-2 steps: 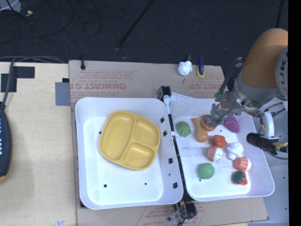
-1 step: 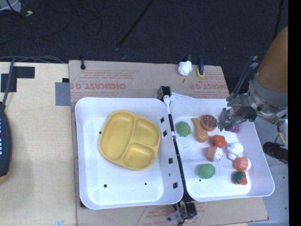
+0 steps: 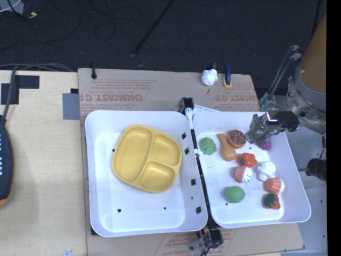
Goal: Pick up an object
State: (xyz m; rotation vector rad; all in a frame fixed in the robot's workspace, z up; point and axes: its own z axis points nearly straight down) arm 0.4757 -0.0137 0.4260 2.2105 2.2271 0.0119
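Note:
My gripper [image 3: 259, 129] hangs low over the far right part of the right bin [image 3: 298, 207]. A small purple grape bunch [image 3: 265, 143] lies just below and right of it, partly hidden by it. A brown doughnut [image 3: 236, 138] sits just to the gripper's left. Further toy foods lie in this bin: a green bumpy piece [image 3: 208, 146], a tan piece [image 3: 227, 149], a red tomato [image 3: 246, 159], a white garlic [image 3: 266, 168], a pink-and-white piece [image 3: 243, 174], a green lime [image 3: 234, 194], an orange-pink piece [image 3: 274, 185] and a strawberry [image 3: 271, 201].
The left bin [image 3: 101, 207] holds a yellow divided plate [image 3: 147, 157]. A black hinge strip [image 3: 194, 159] runs between the bins. Behind them on the cardboard lie a white crumpled item [image 3: 209, 77] and a blue-and-yellow peg [image 3: 227, 75].

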